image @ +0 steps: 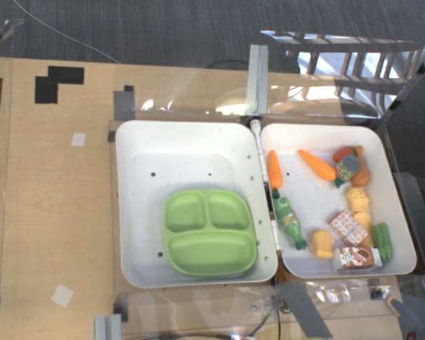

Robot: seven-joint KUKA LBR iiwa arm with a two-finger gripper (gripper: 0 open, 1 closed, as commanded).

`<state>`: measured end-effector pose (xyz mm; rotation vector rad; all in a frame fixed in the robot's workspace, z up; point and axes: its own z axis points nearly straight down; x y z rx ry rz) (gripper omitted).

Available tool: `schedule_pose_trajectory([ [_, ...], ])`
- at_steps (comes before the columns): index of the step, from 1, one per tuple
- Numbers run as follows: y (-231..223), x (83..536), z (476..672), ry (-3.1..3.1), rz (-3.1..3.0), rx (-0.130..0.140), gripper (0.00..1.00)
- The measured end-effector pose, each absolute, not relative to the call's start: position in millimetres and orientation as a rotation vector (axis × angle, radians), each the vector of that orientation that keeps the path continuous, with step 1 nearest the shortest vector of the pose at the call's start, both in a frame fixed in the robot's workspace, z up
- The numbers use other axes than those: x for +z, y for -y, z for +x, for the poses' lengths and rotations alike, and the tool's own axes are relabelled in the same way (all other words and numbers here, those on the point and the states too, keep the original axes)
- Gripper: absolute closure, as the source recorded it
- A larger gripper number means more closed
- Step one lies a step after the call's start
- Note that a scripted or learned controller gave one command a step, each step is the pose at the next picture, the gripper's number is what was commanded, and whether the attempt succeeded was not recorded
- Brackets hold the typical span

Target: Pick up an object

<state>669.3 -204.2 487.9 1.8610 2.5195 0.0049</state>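
The bench [49, 211] carries two shallow white bins side by side, and the larger risk sits in how differently they are loaded. The left bin [142, 147] holds one big thing, a green divided plate [210, 232], lying flat toward its near edge and right side; it is broad, low and smooth-rimmed, so a two-finger grasp would likely slide off unless it catches the rim squarely. The right bin [297, 190] holds the small toys, and crowding is the trouble there. A green bottle [289, 222] lies tight against the bin's left wall, and an orange carrot [274, 168] lies along that same wall just behind it; a finger descending on either could strike the wall or the seam between the bins. A second carrot [317, 165] lies more in the open toward the far edge and looks the safest pick. At the far right corner a tomato-like cluster [350, 165] is bunched together, and along the right and near edges a yellow piece [358, 200], a checked carton [346, 227], a small box [355, 258], a green pepper [382, 239] and a yellow lump [323, 242] touch or nearly touch, so closing there may nudge neighbours or pinch two at once. How the tool stands, open or closed, I cannot tell, nor whether it has anything.
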Motion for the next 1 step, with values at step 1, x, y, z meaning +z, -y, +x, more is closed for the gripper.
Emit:
schedule_pose_trajectory([
  [1,204.4,487.9,669.3,-2.374,2.044,0.006,1.00],
])
